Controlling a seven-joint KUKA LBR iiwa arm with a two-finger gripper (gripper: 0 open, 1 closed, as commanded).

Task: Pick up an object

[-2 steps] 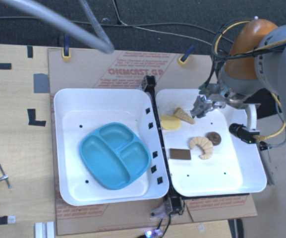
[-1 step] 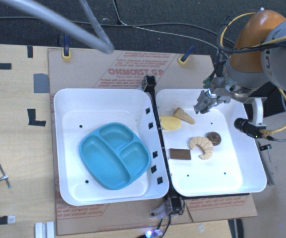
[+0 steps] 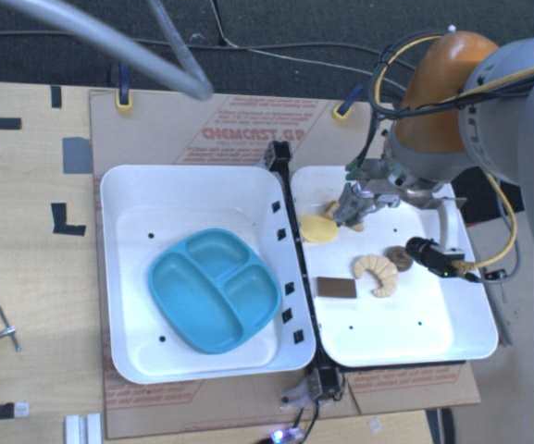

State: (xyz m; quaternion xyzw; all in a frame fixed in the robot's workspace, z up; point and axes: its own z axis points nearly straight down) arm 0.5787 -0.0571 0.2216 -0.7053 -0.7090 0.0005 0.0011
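Note:
My gripper (image 3: pixel 349 211) reaches down into the far part of the right bin (image 3: pixel 452 336), its tips just right of a pale yellow round piece (image 3: pixel 318 229). A small tan item (image 3: pixel 332 209) lies partly hidden under the fingers. Nearer the front lie a beige croissant (image 3: pixel 377 273), a brown flat rectangle (image 3: pixel 335 288) and a small dark brown lump (image 3: pixel 400 256). I cannot see anything held between the fingers.
The left bin (image 3: pixel 123 248) holds a blue divided tray (image 3: pixel 214 288). A black divider (image 3: pixel 291 248) separates the bins. A black cable connector (image 3: pixel 430 253) hangs over the right bin near the croissant. Grey tripod legs (image 3: pixel 109 35) cross the top left.

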